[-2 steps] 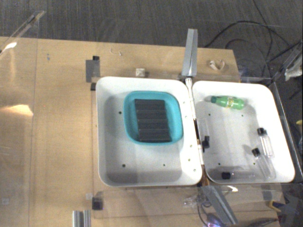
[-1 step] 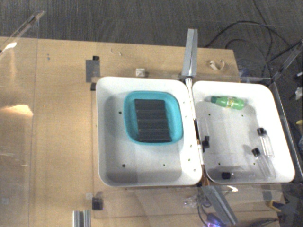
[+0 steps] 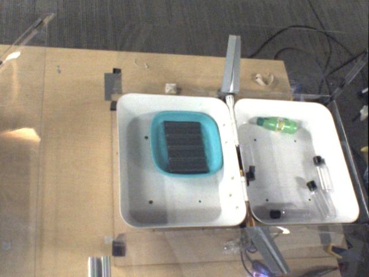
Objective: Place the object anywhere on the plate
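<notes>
You see two white bins side by side on wooden bench (image 3: pixel 63 172). Left bin (image 3: pixel 132 212): teal plate (image 3: pixel 214 149) sits toward far edge, dark ridged insert (image 3: pixel 184 147) covering its middle. Right bin (image 3: pixel 340 172): green bottle (image 3: pixel 278 124) lies on its side near far edge, close to far-left corner. Clear tube with black caps (image 3: pixel 322 176) lies by right edge. Bottle well apart from plate, divider between them. Claw state: you cannot tell.
</notes>
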`<state>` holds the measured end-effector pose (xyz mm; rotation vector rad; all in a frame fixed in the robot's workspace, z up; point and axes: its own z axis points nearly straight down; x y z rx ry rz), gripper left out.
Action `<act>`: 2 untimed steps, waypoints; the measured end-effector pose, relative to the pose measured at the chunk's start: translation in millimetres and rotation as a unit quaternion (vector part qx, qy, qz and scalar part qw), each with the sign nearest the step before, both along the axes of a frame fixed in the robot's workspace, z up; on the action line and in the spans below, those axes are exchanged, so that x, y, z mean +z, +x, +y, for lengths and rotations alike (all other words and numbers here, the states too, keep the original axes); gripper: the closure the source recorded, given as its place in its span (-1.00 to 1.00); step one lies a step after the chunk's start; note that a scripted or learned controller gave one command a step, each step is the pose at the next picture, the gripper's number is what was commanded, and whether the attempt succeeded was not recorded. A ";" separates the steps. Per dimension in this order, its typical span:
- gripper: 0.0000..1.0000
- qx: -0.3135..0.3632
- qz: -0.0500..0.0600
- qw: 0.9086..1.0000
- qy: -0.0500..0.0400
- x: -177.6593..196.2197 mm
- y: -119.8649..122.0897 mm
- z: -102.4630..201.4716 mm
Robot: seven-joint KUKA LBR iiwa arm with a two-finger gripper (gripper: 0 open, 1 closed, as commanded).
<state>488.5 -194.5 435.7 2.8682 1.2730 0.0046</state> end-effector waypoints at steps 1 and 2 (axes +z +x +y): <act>-1.00 -0.100 0.000 0.995 0.001 0.0 -0.4 -3.6; -1.00 -0.173 0.000 0.985 0.001 -0.4 -0.5 -10.8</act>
